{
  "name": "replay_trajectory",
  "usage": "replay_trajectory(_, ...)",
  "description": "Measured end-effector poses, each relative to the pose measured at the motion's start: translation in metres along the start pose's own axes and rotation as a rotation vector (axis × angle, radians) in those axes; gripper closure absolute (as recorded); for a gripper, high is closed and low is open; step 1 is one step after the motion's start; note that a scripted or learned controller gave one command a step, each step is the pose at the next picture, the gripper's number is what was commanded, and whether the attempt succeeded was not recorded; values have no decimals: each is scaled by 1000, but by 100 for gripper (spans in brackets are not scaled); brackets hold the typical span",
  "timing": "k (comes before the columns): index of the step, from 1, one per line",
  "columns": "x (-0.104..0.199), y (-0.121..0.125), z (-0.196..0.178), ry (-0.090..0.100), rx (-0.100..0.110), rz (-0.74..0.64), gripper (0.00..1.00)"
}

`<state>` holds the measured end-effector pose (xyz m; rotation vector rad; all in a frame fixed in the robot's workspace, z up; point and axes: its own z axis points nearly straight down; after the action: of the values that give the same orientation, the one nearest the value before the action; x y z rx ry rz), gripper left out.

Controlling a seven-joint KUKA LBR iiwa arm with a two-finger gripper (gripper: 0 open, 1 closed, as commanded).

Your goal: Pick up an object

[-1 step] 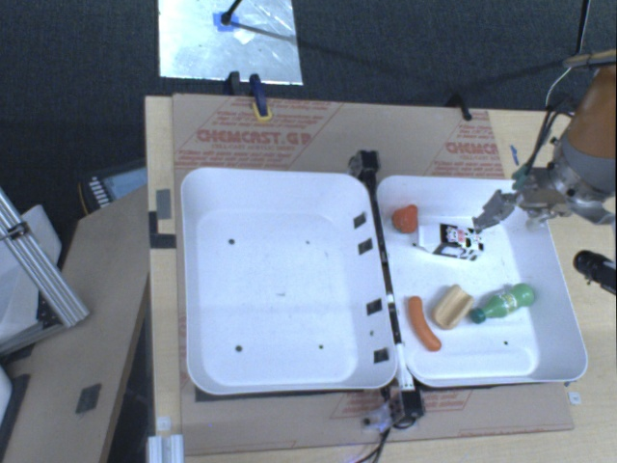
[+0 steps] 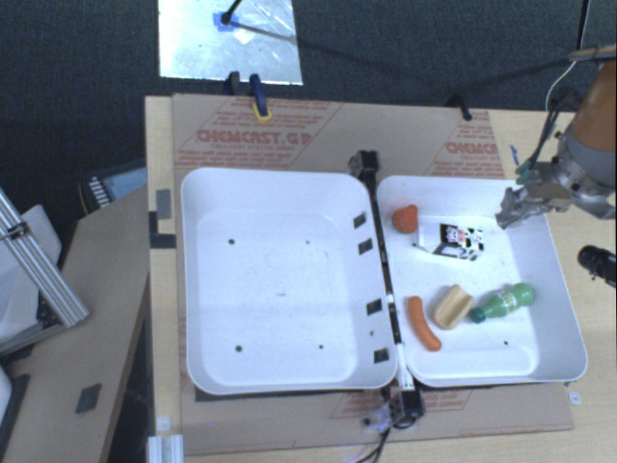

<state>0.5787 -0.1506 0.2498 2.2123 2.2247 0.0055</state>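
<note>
Bench: two white bins | right bin [image 2: 554, 287]: red ball [image 2: 406, 218], black-white item [image 2: 461, 240], sausage [image 2: 423, 323], tan roll [image 2: 451, 306], green bottle [image 2: 503, 303] | gripper [image 2: 513, 210] above right edge, grip state unclear, nothing blocking.

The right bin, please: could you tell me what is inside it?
Inside the right bin lie a red ball, a black-and-white packet, an orange sausage, a tan roll and a green bottle. The gripper covers a bit of the bin's far right edge.
</note>
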Motion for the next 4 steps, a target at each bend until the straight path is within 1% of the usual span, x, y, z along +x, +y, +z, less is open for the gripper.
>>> replay_trajectory(1,64,13,-20,3,1,-5,100)
replay_trajectory(2,130,8,-48,3,1,-6,100)
replay_trajectory(3,174,-12,-57,3,4,-4,100)
replay_trajectory(4,193,-22,-64,2,3,-2,100)
